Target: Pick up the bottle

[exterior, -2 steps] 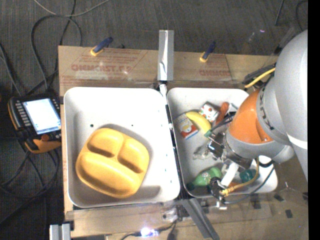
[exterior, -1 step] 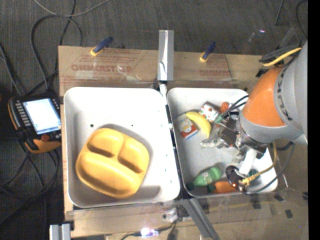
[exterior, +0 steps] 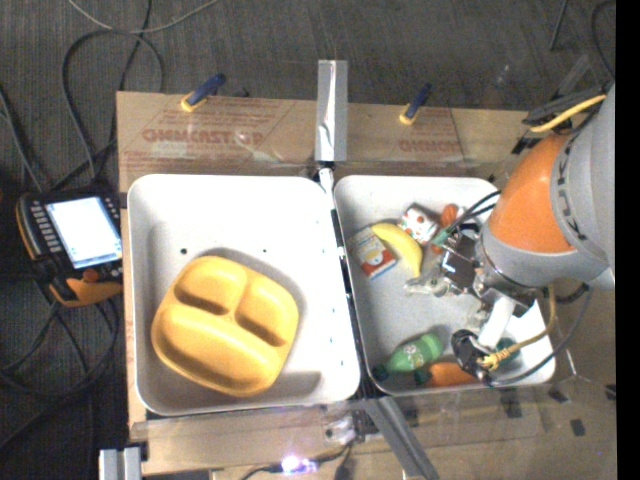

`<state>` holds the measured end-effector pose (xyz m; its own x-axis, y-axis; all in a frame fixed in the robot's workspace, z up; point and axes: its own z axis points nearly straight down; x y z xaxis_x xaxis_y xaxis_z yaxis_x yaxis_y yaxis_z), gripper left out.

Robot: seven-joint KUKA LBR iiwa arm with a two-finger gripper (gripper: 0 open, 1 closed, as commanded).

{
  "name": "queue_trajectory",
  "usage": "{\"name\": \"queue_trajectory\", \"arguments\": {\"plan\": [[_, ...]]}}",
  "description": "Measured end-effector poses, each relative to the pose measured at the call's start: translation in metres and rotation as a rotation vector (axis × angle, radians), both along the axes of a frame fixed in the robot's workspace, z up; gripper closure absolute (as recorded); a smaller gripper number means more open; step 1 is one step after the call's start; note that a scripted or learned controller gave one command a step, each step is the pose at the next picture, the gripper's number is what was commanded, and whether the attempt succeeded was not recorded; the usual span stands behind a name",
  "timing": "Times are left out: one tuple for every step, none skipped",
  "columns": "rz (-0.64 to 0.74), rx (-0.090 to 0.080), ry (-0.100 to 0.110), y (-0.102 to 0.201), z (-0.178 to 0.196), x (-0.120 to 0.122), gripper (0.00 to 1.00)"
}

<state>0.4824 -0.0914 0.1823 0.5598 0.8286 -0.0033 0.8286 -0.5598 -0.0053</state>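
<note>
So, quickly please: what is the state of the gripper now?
Gripper: cannot be told from the camera view; it is low in the right bin, apart from the green bottle.

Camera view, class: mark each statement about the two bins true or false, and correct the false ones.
1. The yellow tray lies in the left bin. True.
2. The green bottle lies in the left bin. False: it lies in the right bin, near its front wall.
3. The banana lies in the right bin. True.
4. The bottle stands upright. False: it lies on its side.
</note>
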Motion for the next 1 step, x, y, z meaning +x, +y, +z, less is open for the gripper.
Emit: {"name": "queue_trajectory", "arguments": {"plan": [[-0.236,-0.002,-0.010,-0.0037,-0.0937,0.0191,0.00]]}}
